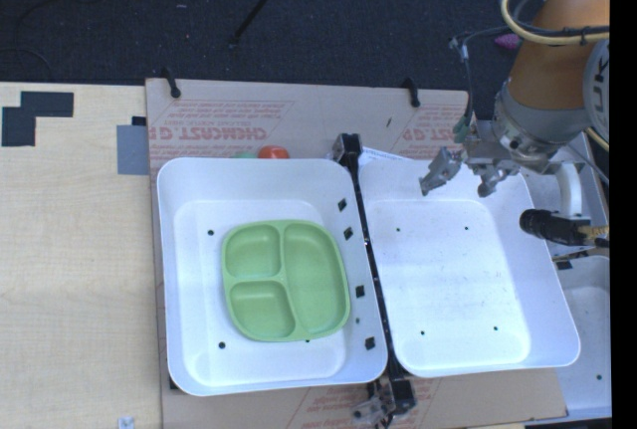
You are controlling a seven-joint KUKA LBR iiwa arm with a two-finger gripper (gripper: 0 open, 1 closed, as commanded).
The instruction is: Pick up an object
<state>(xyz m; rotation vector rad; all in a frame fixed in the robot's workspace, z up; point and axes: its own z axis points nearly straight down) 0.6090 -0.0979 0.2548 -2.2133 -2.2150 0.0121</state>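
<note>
Red print on the cardboard sheet (299,123) beyond the left bin (189,218) appears upside down, roughly "CHEMCRAFT", though its letters are too blurred to be sure.

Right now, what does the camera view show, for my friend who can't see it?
A green divided plate lies in the left white bin. The grey-and-orange arm's end effector hangs open over the far edge of the right bin, holding nothing.

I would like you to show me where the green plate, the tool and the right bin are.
green plate (286,280): camera view, on the divider ridge between its compartments.
tool (464,178): camera view, midway between its two fingertips.
right bin (453,288): camera view, on its bare white floor.
</note>
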